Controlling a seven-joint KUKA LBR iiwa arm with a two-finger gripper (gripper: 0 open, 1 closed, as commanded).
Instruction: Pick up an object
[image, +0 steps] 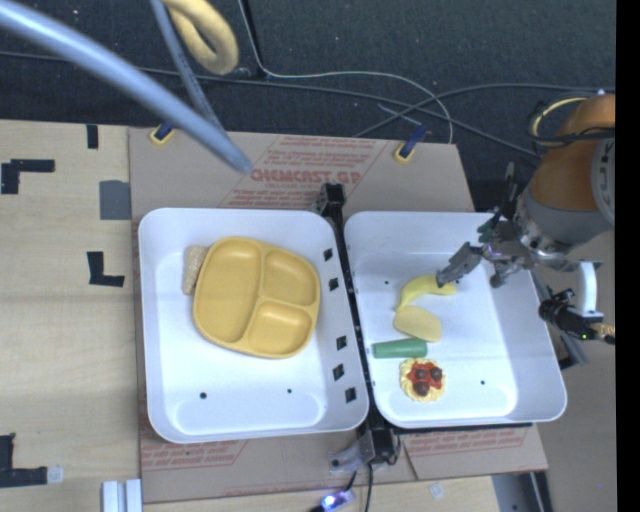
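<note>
Bins sit side by side on the bench: the left bin (165, 300) holds a yellow divided plate (256, 297) with a tan sponge-like piece (192, 268) tucked under its nine o'clock edge, and the right bin (500, 330) holds the small food toys. The gripper (455, 272) reaches in from three o'clock, low over the right bin, its tip at the two o'clock end of a yellow banana (420, 292); whether the fingers are apart or closed on the banana cannot be told from this angle. Just at six o'clock of the banana lies a pale yellow wedge (418, 323), then a green pickle (399, 348), then a small pizza (423, 379) with red toppings nearest the front wall.
</note>
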